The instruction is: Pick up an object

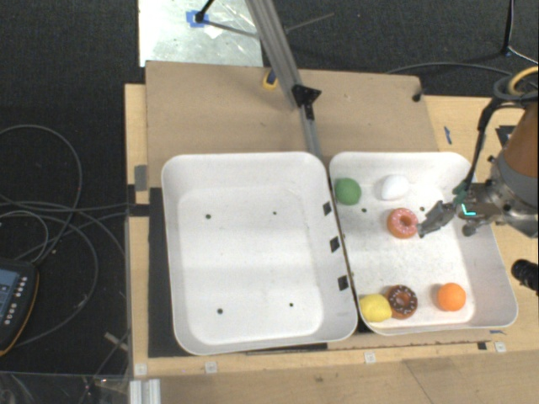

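Observation:
The right bin holds several small objects: a green ball, a white egg-shaped thing, a pink-frosted doughnut, a yellow lemon, a chocolate doughnut and an orange ball. My gripper reaches in from the right edge of this bin. One dark finger points left, its tip just right of the pink doughnut. I see nothing held between the fingers.
The left bin lies beside the right one, with small black clips along their shared edge. A grey pole slants across the bench behind the bins. Cables lie on the dark floor at the left.

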